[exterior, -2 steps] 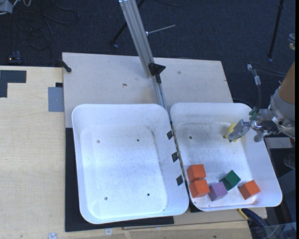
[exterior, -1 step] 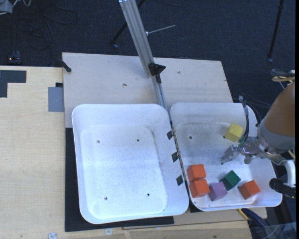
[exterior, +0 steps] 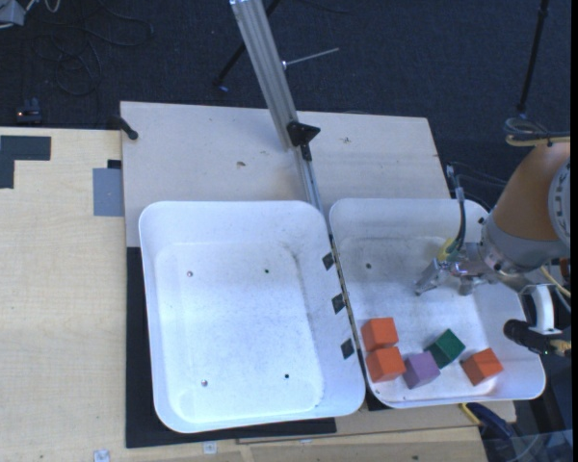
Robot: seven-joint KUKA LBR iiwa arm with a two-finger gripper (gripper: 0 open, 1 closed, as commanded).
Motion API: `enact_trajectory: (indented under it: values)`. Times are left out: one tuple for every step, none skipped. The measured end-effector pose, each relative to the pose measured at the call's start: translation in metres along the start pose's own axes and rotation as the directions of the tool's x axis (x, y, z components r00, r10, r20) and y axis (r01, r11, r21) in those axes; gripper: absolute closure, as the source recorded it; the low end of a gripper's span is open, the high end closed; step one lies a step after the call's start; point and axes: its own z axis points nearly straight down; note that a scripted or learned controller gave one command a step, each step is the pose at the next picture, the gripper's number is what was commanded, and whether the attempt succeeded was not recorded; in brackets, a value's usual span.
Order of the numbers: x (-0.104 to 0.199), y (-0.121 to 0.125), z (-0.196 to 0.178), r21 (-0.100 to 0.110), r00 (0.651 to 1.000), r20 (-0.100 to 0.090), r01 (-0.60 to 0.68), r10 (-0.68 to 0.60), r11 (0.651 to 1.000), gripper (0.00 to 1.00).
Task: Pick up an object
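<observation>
Looking down at a slant from the fixed cam: two shallow white bins sit side by side on the surface (exterior: 222,152), a pale board w/ black mat edges under them. Left bin (exterior: 164,258) is the bigger-looking one, speckled floor. Right bin (exterior: 405,221) holds the blocks, all bunched at its near end: an orange cube (exterior: 380,332) up against the divider side, a 2nd orange cube (exterior: 384,362) touching it just below, a purple cube (exterior: 422,369) beside that, a dark green cube (exterior: 447,346) tilted and touching the purple one's upper right, and a 3rd orange cube (exterior: 482,365) a bit apart, near the bin's right wall. Arm (exterior: 530,210) comes in from the right, orange band visible above the wrist. Tool (exterior: 435,279) hangs over the mid part of the right bin, metal fingers (exterior: 426,282) pointing left and down; nothing between them, but can't tell whether they're apart or together at this res. Tool is well clear of the cubes, which lie nearer the cam. A slanted alu rail (exterior: 270,75) runs from the top of the view down to the gap between the bins.
</observation>
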Motion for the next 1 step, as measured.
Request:
enact_trajectory:
  values:
    - [0.0001, 0.0614, 0.0019, -0.003, 1.000, 0.000, 0.000, 0.000, 1.000, 0.00]
